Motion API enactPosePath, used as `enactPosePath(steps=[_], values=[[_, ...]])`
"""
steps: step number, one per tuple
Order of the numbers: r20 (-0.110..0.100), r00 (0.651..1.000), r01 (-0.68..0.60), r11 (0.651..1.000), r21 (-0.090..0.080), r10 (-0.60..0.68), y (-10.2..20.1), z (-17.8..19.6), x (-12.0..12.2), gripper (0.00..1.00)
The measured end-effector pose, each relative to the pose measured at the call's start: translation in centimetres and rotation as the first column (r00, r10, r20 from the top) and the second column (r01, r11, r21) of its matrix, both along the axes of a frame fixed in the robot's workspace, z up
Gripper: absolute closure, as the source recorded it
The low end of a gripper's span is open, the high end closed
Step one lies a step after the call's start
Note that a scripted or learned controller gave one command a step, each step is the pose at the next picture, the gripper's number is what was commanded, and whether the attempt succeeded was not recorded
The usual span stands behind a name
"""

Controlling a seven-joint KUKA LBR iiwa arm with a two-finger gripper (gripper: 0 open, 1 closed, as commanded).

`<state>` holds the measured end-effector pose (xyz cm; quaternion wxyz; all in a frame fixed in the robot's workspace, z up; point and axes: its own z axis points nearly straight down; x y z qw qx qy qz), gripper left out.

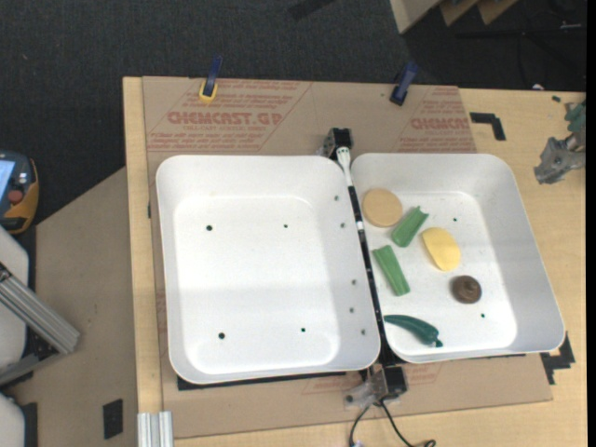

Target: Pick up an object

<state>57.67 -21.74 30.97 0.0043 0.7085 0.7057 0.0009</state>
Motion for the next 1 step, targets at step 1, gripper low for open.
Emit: enactPosePath(steps=[1], values=[[0.008,1.0,0.0,1.0,-0.003,0.0,-0.86,12.4,-5.96,1.0]])
